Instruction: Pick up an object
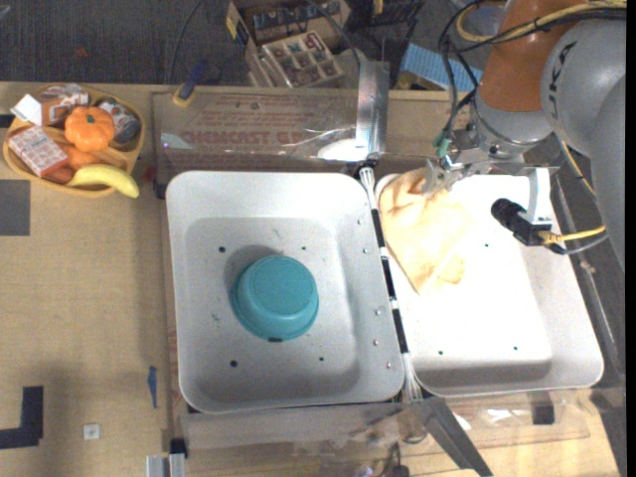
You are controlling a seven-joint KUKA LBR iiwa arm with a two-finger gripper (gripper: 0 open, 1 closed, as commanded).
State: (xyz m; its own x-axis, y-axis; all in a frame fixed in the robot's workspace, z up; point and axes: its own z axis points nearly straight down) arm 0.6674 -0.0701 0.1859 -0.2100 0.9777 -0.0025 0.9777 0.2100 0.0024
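Grey arm [586, 58] reaching from right, gripper [438, 172] touching yellow cloth [425, 232]

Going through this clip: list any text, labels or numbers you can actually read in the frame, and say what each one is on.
None reads with certainty.
Red lettering on the clear sheet behind the bins: too faint and blurred to read.
Dark letters on the arm's grey housing: cut off and skewed, unreadable.
Printed packets in the fruit bowl: too small to read.
Boxes on the floor: print too small to read.
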